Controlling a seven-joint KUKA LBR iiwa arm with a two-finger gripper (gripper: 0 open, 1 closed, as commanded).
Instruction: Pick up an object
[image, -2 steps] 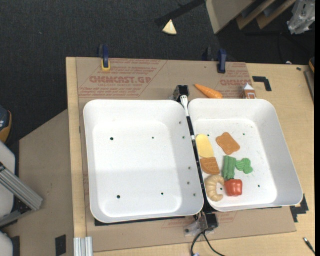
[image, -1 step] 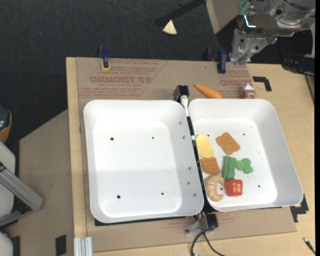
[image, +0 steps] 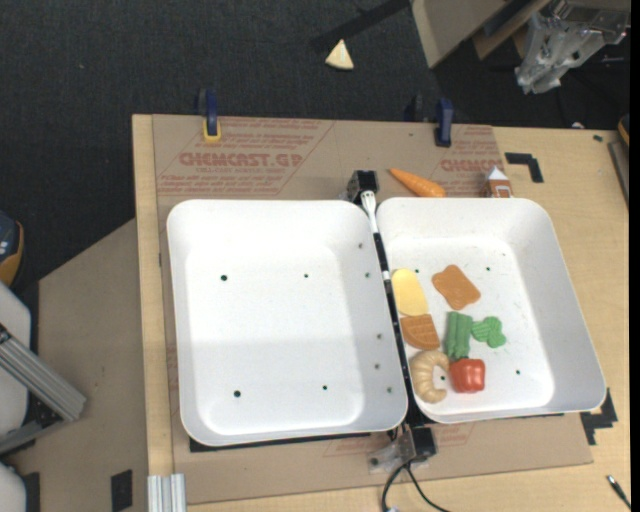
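Toy foods (image: 447, 330) fill right bin (image: 560, 300); board (image: 250, 150) reads "CHEMCAST"; claw (image: 545, 60) state unclear.

**Readable text on the bench**

Brown board (image: 300, 150) under the bins carries red printed lettering, partly covered.

- Behind the left bin (image: 270, 320): one clear line reads "CHEMCAST GP" or close to it; last letters blurred. A fainter line of smaller red print sits above it, too small to read. The lettering lies inside a red outlined shape.
- Behind the right bin (image: 480, 300): a second patch of the same red print (image: 470, 160), only fragments showing, cannot make out the letters.
- Small carton-like item (image: 498, 183) on the board behind the right bin: white and orange-brown, any label too small to read.

No numbers legible anywhere.
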